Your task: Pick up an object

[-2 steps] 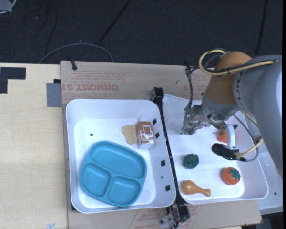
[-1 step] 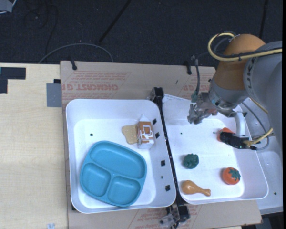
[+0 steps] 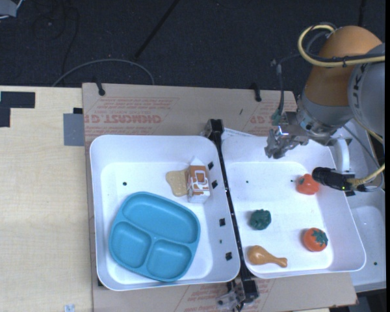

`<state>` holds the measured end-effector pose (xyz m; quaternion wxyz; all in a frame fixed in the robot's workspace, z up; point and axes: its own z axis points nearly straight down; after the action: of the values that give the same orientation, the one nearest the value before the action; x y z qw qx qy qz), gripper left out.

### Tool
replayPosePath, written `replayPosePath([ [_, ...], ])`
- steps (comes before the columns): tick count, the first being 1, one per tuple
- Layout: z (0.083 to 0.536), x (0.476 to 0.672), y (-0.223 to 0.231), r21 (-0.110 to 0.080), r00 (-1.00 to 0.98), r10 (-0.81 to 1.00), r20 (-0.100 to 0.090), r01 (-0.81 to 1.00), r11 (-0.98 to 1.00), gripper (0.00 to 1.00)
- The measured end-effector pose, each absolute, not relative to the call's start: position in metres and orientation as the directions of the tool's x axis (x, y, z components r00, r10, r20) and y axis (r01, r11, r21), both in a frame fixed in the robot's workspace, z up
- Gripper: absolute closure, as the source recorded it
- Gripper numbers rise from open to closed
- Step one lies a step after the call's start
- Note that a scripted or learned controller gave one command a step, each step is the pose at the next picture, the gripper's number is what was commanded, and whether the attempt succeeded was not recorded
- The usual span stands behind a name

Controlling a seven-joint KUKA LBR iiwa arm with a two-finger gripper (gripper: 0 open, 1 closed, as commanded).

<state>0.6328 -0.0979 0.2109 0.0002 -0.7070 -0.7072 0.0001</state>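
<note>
Lying in the right bin (image 3: pixel 283 190): four small things, all apart from each other.
Red fruit (image 3: pixel 305 185): upper right of that bin, near its right wall, the closest of the four to the gripper.
Green lump (image 3: pixel 260 219): middle of the bin, left of centre.
Orange fruit (image 3: pixel 315 239): lower right of the bin, with a green top.
Drumstick (image 3: pixel 266 257): lower left of the bin, lying flat, thick end to the left.
Gripper (image 3: pixel 277 147): over the upper edge of the right bin, left of the red fruit and well apart from it; nothing shows in its grasp; I cannot tell whether it is spread or pressed together.
Arm (image 3: pixel 341 64): upper right of the frame, orange band above the grey wrist.
Left bin (image 3: pixel 117 181): just beside the right bin, at the frame's centre left.
Plate (image 3: pixel 155 236): blue, three compartments, in the lower part of the left bin.
Carton (image 3: pixel 198 182): brown and white, in the left bin's upper right.
Tan piece (image 3: pixel 177 183): touching the carton's left side.
Cardboard (image 3: pixel 156 109): under both bins.
Bench (image 3: pixel 32 207): pale wood, left of the frame.
</note>
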Motion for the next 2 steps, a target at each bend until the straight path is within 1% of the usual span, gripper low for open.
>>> replayPosePath([
  [1,0.223,0.622,-0.052,-0.004,-0.003,1.0,0.002,1.0,0.003,1.0],
  [2,0.222,0.613,-0.009,-0.005,-0.003,1.0,0.001,1.0,0.003,1.0],
])
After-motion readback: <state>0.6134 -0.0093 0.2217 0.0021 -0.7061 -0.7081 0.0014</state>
